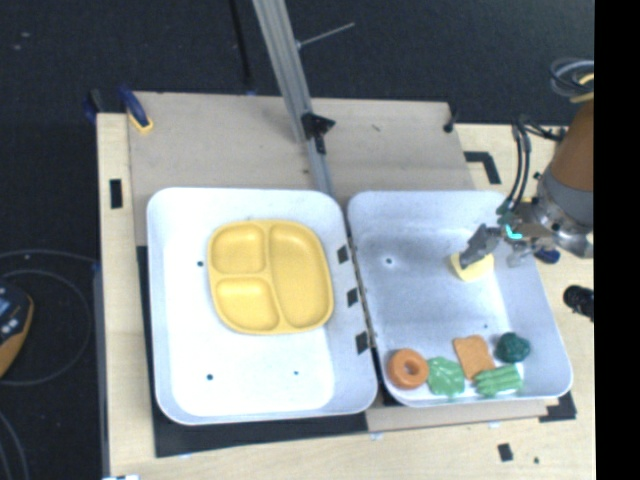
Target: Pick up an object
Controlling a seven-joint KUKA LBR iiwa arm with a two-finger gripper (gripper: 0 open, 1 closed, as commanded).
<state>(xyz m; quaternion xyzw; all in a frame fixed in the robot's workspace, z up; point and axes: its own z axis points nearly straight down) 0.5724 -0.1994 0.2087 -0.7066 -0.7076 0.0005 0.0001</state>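
I see the claw point(487, 251) reaching in over the right edge of the right white shallow bin point(420, 228), hanging below the grey arm with its orange band point(577, 158). A small pale yellow block point(474, 265) sits right at the dark fingers point(483, 240), and from this angle it looks pinched between them, so I read the claw as clenched on that block, just above the upper right part of the bin's floor; I cannot tell whether the block touches the floor. Along the near edge of the same bin lie an orange ring-shaped doughnut toy point(407, 367), a light green lumpy plastic piece point(444, 377), a tan-orange square slab point(471, 352), a green ribbed oblong toy point(497, 379) and a dark green rounded lump point(513, 347), all bunched toward the near right corner. The left white shallow bin point(180, 368) carries a yellow three-compartment plastic plate point(270, 275) near its middle, closer to the far edge. Both bins rest side by side on the pale wooden tabletop point(230, 138), and a grey metal pole point(280, 48) rises from the tabletop's far edge.
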